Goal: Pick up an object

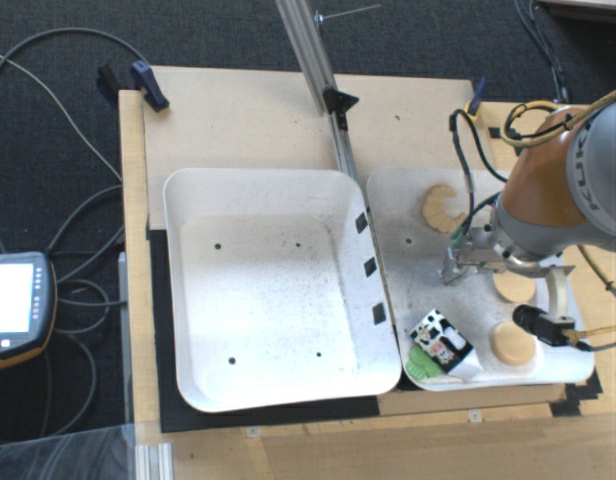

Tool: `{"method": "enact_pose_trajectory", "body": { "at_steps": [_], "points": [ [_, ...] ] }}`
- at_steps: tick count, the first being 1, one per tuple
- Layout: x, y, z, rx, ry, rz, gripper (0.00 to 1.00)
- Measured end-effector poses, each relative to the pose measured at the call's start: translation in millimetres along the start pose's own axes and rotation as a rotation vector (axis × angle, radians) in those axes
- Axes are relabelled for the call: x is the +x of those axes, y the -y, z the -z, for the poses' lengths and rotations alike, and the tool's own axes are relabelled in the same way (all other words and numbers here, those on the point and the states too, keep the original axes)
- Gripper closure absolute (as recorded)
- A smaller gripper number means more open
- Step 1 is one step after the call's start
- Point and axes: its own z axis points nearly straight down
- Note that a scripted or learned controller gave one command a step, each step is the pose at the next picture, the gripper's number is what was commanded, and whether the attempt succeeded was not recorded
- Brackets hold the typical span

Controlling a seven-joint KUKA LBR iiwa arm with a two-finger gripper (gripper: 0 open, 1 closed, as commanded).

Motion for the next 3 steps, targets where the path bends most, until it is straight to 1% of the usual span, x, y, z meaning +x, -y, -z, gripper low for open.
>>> {"method": "enact_pose_trajectory", "body": {
  "at_steps": [1, 2, 3],
  "points": [
    [-3.2, -11.6, 53.5, -0.007, 0.004, 0.002, 1.0],
    [-2.0, -15.3, 118.5, -0.009, 0.004, 0.002, 1.0],
    [-1.9, -16.7, 172.9, -0.007, 0.003, 0.002, 1.0]
  ]
}}
